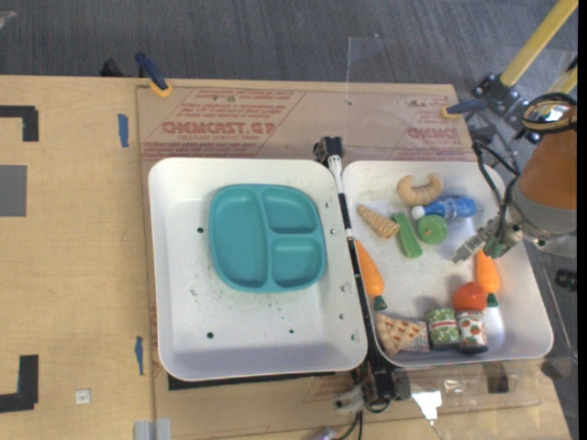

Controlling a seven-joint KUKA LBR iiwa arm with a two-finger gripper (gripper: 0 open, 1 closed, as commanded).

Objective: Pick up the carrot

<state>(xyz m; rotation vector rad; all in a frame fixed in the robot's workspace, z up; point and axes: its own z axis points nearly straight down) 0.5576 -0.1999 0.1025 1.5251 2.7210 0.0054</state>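
**Two bins, a plate in one, toy food in the other**

The left bin [174, 273] on the surface holds a teal divided plate [267, 237], lying flat near the bin's middle.

The right bin [537, 328] is crowded. Along its far side lie a croissant [419, 189] and a blue bottle [453, 208]. Nearer the centre are an ice-cream cone [377, 221] and a green cucumber [409, 235], with a round green piece [431, 230] just beside it. At the near edge sit a waffle slice [397, 332], two small cans [457, 328] side by side, a red tomato [469, 296] and a white bottle [495, 317].

The carrot [368, 268] lies flat against the right bin's left wall, just beside the divider between the bins. It is long, orange and tapered, with a small green stub at the end nearer the camera.

A smaller carrot [486, 272], short and orange, sits near the right side of the same bin, above the tomato. The pincer [488, 244] hangs right over its far end, touching or nearly so. Whether the pincer is wide, narrow or gripping that piece cannot be told.
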